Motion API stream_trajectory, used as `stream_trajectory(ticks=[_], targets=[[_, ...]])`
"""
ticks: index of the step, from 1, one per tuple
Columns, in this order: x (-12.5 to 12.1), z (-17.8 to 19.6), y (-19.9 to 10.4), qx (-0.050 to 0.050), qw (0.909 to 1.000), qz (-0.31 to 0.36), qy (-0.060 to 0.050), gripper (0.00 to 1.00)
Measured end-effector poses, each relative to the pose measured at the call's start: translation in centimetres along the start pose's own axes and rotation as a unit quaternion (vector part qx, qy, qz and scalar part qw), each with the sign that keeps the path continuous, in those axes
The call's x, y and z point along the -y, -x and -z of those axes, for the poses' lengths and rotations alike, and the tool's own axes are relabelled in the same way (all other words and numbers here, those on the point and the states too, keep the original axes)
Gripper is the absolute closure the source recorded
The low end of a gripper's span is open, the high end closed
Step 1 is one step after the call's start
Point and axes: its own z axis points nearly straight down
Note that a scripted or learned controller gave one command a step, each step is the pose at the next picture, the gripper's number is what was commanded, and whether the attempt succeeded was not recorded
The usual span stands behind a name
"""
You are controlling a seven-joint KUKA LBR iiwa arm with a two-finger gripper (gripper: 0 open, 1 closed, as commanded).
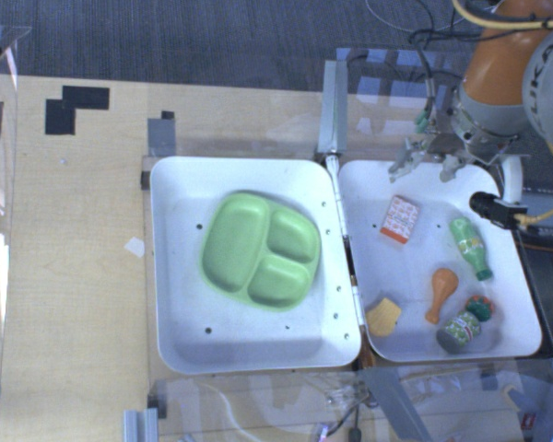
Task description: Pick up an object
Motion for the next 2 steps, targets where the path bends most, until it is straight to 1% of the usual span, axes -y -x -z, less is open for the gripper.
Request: stream_trajectory(ticks=[1, 2], targets=[[-1.6, -13.3, 2.2, 0.001, 0.9994, -0.034, 0.002, 0.00], [-1.9, -12.0, 2.1, 0.000, 0.9995, -0.031, 0.005, 1.00]])
